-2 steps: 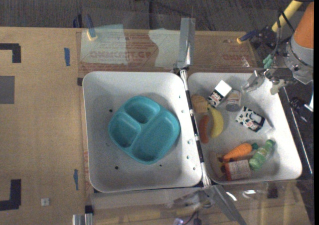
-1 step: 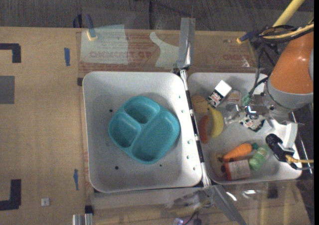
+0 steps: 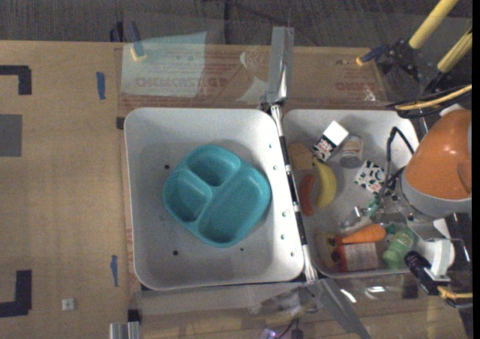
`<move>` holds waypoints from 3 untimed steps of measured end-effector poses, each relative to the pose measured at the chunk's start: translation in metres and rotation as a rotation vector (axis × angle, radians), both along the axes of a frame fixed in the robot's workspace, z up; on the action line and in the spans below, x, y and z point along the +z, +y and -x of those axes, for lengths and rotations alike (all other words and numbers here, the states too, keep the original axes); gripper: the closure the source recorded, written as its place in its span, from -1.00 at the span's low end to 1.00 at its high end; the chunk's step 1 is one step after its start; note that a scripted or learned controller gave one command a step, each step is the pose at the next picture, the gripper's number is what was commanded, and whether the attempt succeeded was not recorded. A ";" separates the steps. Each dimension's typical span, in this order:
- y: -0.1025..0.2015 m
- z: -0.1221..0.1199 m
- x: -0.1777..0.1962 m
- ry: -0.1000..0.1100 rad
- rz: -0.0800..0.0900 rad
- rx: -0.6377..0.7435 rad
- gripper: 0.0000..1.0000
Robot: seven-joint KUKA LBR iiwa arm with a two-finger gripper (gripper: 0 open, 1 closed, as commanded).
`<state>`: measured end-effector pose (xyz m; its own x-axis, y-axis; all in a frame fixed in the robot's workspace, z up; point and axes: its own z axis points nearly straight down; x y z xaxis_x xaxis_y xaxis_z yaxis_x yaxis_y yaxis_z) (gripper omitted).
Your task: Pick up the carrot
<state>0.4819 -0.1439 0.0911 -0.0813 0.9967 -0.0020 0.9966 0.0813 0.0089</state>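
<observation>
The carrot (image 3: 364,235) lies on its side in the right bin (image 3: 339,121), near the front, its orange body pointing left. My gripper (image 3: 369,211) hangs just above and behind the carrot, reaching in from the right under the arm's orange band (image 3: 442,159). Its metal parts blur into the clutter, so I cannot make out any contact with the carrot.
Around the carrot lie a green bottle (image 3: 397,246), a labelled can (image 3: 358,256), a banana (image 3: 326,184), a red-orange piece (image 3: 306,195), a white box (image 3: 332,137), a tin (image 3: 349,152) and a patterned box (image 3: 370,176). A teal divided plate (image 3: 217,195) sits in the left bin (image 3: 150,135).
</observation>
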 end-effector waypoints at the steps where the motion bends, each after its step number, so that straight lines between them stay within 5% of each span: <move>1: -0.003 -0.002 0.011 -0.010 0.009 -0.004 1.00; 2: -0.019 -0.020 0.057 0.008 -0.001 -0.044 1.00; 3: -0.019 -0.020 0.057 0.008 -0.001 -0.045 -1.00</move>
<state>0.5022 -0.1634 0.1482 -0.0368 0.9993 -0.0006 0.9993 0.0368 0.0012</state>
